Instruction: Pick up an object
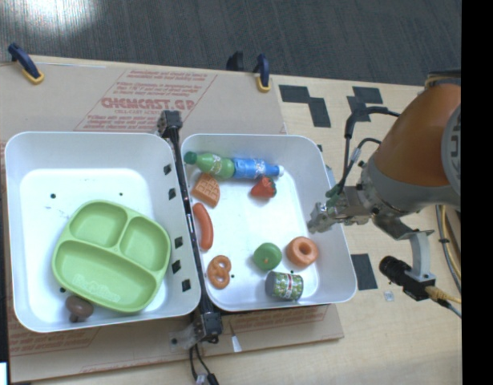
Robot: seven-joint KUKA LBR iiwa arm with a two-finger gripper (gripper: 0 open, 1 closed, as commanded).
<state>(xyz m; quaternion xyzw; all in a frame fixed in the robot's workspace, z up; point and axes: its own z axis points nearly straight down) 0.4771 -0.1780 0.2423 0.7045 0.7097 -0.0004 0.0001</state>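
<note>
The gripper (320,217) sits over the right bin's (330,175) right rim; its tip is too blurred to tell how the jaws stand, though nothing seems to be between them. Nearest lies a donut (302,252), then a green apple (268,257) and can (284,285).

A dark grey carpeted floor (230,14) is stretching across the top, with a pale patch of light (46,2) falling on it at the upper left. A light wooden bench (374,351) is lying below, a brown cardboard sheet (150,95) with red print resting flat on it, blue-and-yellow clamps (26,62) gripping its far edge.
</note>
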